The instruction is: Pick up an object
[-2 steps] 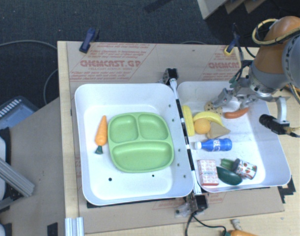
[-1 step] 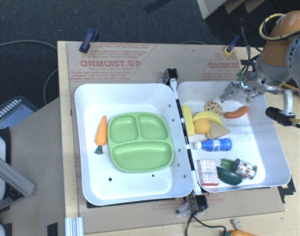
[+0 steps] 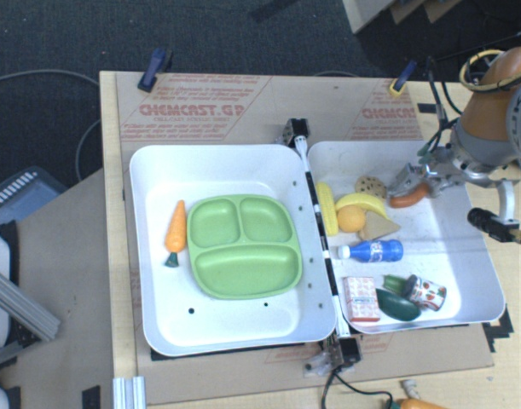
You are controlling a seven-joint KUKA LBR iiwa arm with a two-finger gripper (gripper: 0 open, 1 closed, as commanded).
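My gripper (image 3: pixel 419 182) is low over the far right part of the right bin (image 3: pixel 465 254), at the end of the grey arm with its orange band. A small orange-red sausage (image 3: pixel 408 198) lies right under the gripper's tip, touching or nearly touching it. Beside it to the left are a spotted cookie (image 3: pixel 371 183), a banana (image 3: pixel 364 203), an orange ball (image 3: pixel 350 220) and a tan wedge (image 3: pixel 380 226). Lower in that bin lie a blue and white bottle (image 3: pixel 373 251), a pink and white box (image 3: pixel 361 300), a dark green item (image 3: pixel 398 306) and a small can (image 3: pixel 427 293).
The left bin (image 3: pixel 158 313) holds a green divided plate (image 3: pixel 243 246) and a carrot (image 3: pixel 176 227) along the plate's left side. A yellow piece (image 3: pixel 327 209) lies against the right bin's left wall. A black cable runs beside the arm at the right edge.
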